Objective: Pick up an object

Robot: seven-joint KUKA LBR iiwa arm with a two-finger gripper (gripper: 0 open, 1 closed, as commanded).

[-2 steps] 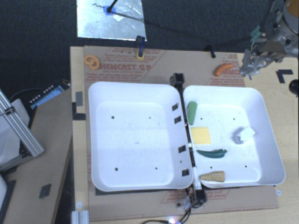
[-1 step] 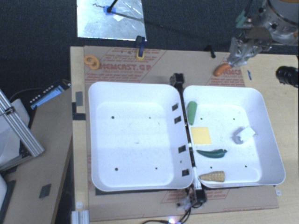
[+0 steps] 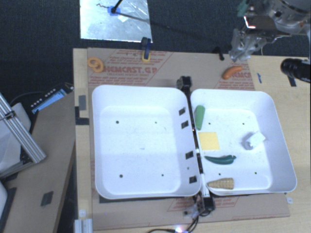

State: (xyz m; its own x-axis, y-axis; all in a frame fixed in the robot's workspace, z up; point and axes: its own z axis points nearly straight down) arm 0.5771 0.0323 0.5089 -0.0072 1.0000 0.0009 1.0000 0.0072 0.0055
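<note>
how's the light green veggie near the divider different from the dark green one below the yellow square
The light green piece is pale, stubby and lies nearly along the divider; the dark green piece is deep teal, slimmer and lies crosswise, tapering to a point. The first sits above the yellow square, the second below. Both lie loose in the right bin.

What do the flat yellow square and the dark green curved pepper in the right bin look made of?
The flat yellow square looks like matte foam or soft plastic: even colour, no glare; which one is unclear. The dark green curved pepper looks like moulded plastic or rubber, smooth and slightly glossy. Both lie in the right white bin.
</note>
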